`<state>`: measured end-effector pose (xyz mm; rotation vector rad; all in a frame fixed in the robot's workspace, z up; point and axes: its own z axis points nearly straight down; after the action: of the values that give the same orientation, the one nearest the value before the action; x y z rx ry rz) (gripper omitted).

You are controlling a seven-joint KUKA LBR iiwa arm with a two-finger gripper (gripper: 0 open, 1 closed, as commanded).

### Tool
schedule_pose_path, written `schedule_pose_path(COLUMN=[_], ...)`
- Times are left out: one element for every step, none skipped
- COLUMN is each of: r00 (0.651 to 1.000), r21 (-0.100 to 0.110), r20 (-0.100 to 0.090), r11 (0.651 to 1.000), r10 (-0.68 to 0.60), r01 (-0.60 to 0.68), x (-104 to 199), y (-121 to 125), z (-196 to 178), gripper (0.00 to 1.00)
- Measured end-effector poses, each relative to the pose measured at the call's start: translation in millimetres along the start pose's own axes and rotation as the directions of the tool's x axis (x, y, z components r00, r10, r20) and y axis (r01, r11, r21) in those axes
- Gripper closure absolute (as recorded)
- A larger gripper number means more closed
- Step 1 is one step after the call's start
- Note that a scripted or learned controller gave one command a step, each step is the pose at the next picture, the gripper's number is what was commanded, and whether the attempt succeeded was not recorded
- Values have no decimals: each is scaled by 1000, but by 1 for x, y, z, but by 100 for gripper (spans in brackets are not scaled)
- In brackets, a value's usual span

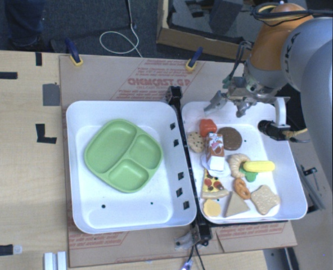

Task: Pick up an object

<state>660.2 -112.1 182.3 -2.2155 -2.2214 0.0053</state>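
Claw [229, 104] hangs open with nothing in it, above the right bin [279, 210], toy food [232, 167] piled at its 6 o'clock.

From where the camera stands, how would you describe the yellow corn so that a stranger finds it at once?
Look at the right white bin, the one crowded with toy food. Near its right side, about halfway down, lies the corn, stretched sideways. It is the only bright yellow long piece; the toast below it is pale brown.

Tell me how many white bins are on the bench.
2. The left bin holds a green divided plate; the right bin holds the toy food, beneath the pincer.
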Motion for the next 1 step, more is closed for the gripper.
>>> schedule_pose_path(r00=[1000], r21=[-7], r20=[3], r11=[1000], r10=[1], r01=[-1], x=[6], y=[-18], z=[86], gripper=[0])
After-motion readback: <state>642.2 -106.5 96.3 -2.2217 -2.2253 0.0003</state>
